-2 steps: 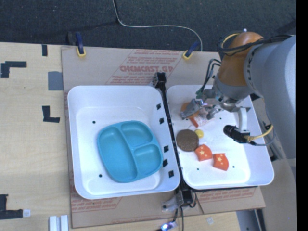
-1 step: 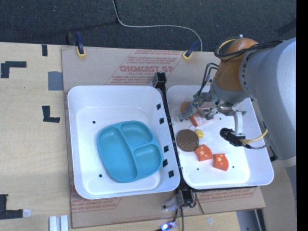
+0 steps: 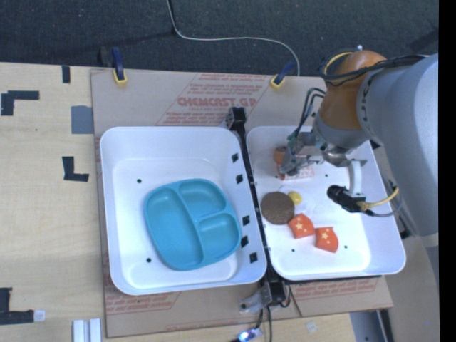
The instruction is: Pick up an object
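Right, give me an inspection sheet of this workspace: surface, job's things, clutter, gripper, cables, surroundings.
Surface: cardboard sheet clamped on a wooden bench, bearing the left bin and right bin side by side.
Job's things: in the right bin, a brown disc, a small yellow piece touching it, two orange-red chunks, and a pinkish item under the gripper.
Clutter: blue divided tray in the left bin.
Gripper: gripper low over the right bin's far part; finger state hidden.
Cables: thin cable looping behind the bench; wires on the wrist.
Surroundings: dark floor beyond, black tape marks on the bench.
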